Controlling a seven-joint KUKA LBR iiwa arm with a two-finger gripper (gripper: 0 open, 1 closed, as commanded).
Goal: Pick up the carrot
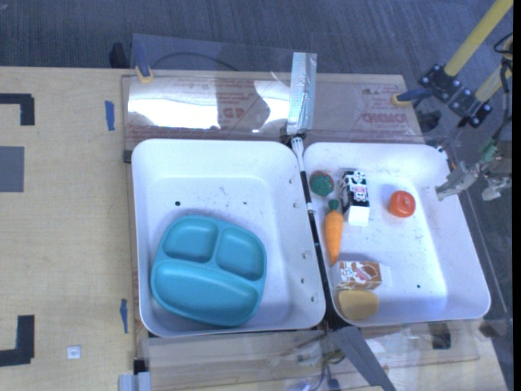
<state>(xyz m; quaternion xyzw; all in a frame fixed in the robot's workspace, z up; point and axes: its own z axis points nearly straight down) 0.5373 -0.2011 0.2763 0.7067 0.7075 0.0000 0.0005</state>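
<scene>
Single fixed camera, high above the bench (65,218), looking down at a slight slant. Far enough back to take in both white bins: left bin (155,161), right bin (456,275). Bench's far edge sits at top; dark floor beyond, probably.

The bench (65,218) is pale wood with black marks near its left edge and blue tape bits. Two white bins sit on it side by side, the left bin (163,165) touching the right bin (456,275). Clear sheeting (203,104) lies along the far edge behind them.
</scene>
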